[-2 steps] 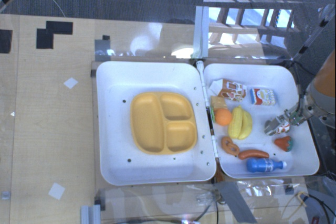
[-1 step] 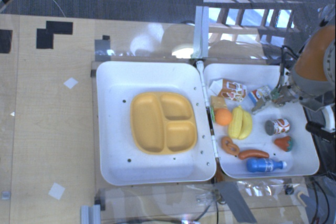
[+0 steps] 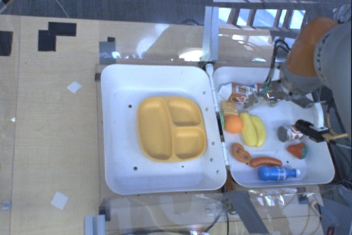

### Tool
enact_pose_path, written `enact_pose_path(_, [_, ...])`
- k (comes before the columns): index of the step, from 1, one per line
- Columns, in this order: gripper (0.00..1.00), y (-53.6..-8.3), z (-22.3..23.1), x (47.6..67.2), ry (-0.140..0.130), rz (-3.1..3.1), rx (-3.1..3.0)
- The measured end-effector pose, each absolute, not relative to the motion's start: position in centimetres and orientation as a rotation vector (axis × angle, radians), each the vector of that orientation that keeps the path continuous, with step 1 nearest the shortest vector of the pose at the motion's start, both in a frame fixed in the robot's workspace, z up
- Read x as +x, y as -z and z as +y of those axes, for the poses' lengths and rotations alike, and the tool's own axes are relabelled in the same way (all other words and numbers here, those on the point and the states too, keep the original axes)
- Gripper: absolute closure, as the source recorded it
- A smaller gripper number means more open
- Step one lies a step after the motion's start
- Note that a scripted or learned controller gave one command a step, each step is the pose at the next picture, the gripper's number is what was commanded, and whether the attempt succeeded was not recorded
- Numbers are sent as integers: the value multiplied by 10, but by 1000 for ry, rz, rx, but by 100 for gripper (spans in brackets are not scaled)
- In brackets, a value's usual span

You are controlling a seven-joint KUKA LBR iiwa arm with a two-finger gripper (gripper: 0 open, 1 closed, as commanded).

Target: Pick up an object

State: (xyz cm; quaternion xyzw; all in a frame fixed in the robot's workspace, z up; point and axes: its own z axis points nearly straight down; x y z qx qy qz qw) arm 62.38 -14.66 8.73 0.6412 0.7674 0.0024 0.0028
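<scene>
On the bench, two white bins are set side by side. The left bin [image 3: 115, 118] holds a yellow divided tray [image 3: 170, 128]. The right bin [image 3: 324, 170] carries the small items, and the grey arm [image 3: 322, 52] reaches over its upper right part. The gripper [image 3: 263, 92] is seen low near a red-and-white packet [image 3: 242, 92] at the bin's top left; whether it is open or closed cannot be told. Just below and left of it lie a banana [image 3: 253, 129] and an orange [image 3: 234, 124], touching. Further down are found a sausage [image 3: 265, 162] and a blue bottle [image 3: 278, 174], well apart from the gripper.
</scene>
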Motion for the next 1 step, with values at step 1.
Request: enact_pose_path(1, [0, -87, -105, 647, 29, 2194, 2255])
